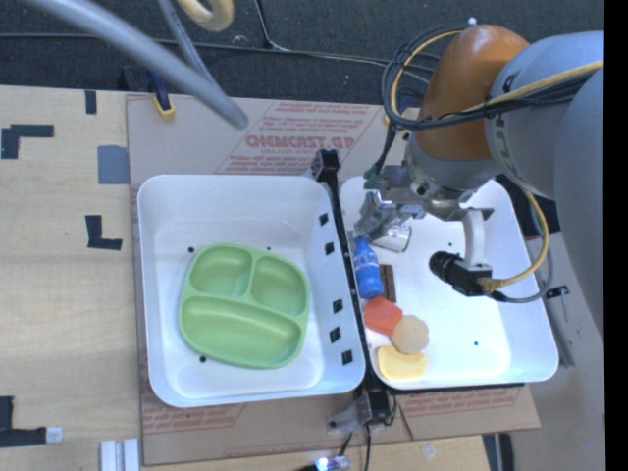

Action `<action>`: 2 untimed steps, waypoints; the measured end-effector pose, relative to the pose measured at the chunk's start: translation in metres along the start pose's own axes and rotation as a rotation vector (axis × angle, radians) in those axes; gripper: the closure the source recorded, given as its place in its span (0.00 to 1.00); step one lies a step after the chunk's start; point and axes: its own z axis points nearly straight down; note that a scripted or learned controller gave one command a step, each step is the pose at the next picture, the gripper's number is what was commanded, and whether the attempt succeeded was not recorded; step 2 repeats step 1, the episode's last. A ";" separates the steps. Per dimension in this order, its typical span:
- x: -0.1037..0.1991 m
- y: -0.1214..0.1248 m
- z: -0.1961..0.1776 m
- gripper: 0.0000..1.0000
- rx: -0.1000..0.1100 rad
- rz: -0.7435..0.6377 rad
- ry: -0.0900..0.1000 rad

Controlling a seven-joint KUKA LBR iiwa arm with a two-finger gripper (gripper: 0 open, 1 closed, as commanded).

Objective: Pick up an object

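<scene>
Looking down at a slant on a counter with two shallow white bins side by side; nearest in the right bin, against its left wall, lies a pale yellow piece, touching a tan rounded piece just beyond it; next comes an orange-red block, then a blue bottle-like object lying along the wall. The left bin holds a green divided plate; further right in the right bin sits a black fitting on the arm's cable. Farther still, the gripper hangs just above the far end of the blue object; whether its fingers are parted or closed cannot be told, and nothing is seen held between them. The blue object looks light, stiff and smooth, probably plastic and somewhat slippery; a hold across its narrow body near the middle seems best, though the bin wall beside it leaves little room for one finger; the small food-shaped pieces look light and rounded, so they may roll away.
</scene>
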 end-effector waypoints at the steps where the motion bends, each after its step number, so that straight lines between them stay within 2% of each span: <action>1: 0.054 0.016 0.014 1.00 0.001 0.000 -0.001; 2: 0.054 0.016 0.014 1.00 0.001 0.000 -0.001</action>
